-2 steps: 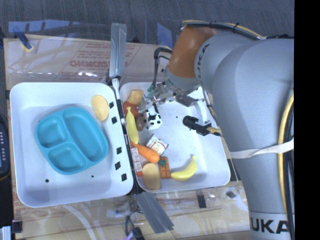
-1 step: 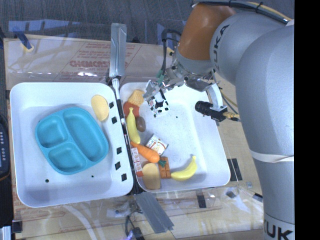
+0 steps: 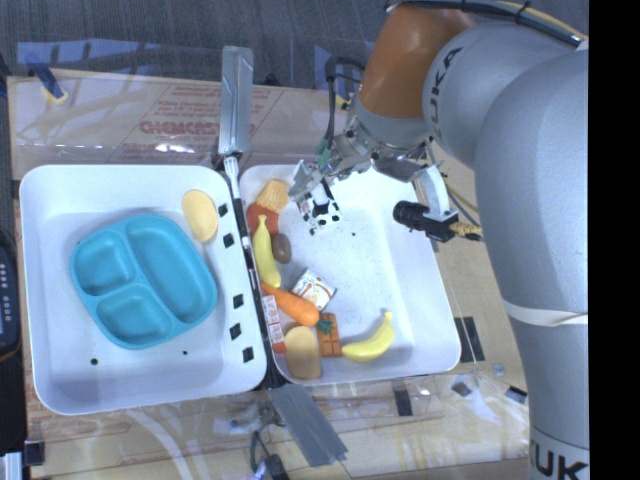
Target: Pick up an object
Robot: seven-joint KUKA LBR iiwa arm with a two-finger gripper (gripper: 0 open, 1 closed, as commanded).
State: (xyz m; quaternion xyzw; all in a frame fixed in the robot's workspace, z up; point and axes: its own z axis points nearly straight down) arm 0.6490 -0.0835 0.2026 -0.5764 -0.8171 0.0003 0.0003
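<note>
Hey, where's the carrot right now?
The carrot lies in the right bin, near its left wall toward the front, just below the small carton and above the tan bread piece.

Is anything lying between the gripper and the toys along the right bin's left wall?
Nothing visible does. The gripper hangs over the right bin near its far end, and the upright banana and carrot lie uncovered on top.

Two bins sit side by side on the worktop point(image 3: 120, 118): the left bin point(image 3: 40, 268) holds a divided tray point(image 3: 143, 280) with an oval piece point(image 3: 200, 214) just behind its right corner. In the right bin point(image 3: 420, 298), a banana point(image 3: 263, 253), a carrot point(image 3: 292, 306) and a small carton point(image 3: 314, 289) crowd the left wall. A second banana point(image 3: 370, 338) lies near the front edge, right of them.
</note>
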